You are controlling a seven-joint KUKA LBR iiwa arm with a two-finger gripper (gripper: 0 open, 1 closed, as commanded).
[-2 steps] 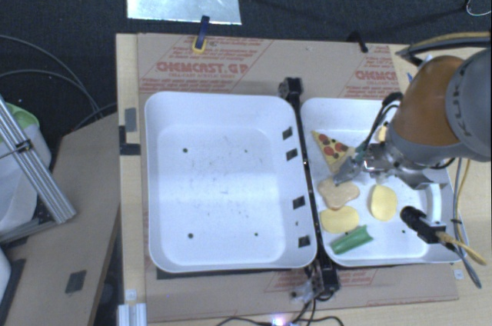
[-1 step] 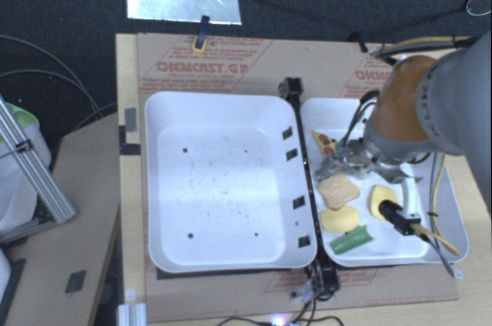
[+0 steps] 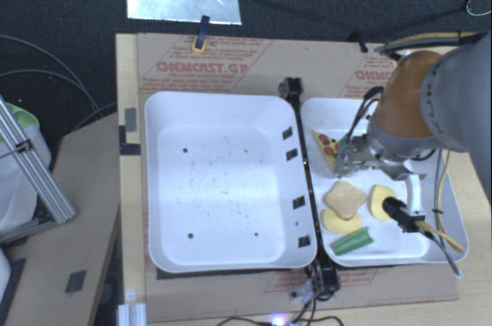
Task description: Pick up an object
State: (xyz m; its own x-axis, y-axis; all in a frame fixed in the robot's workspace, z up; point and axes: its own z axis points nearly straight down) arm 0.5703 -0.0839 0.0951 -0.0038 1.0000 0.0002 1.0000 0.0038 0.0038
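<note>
A single fixed camera looks down at a slant from above the near edge of the bench [image 3: 231, 55], far enough back to take in both white bins [image 3: 223, 109] whole, the arm [image 3: 430, 98] entering from the right.

So I'm counting two white bins sitting side by side: the left bin [image 3: 223, 186] and the right bin [image 3: 450, 236]. Lying in the right one I'm seeing five toy food bits: one pizza slice [image 3: 326, 146], one bread slice [image 3: 345, 198], two yellow pieces [image 3: 339, 223] [image 3: 379, 201], and one green piece [image 3: 353, 241].
</note>
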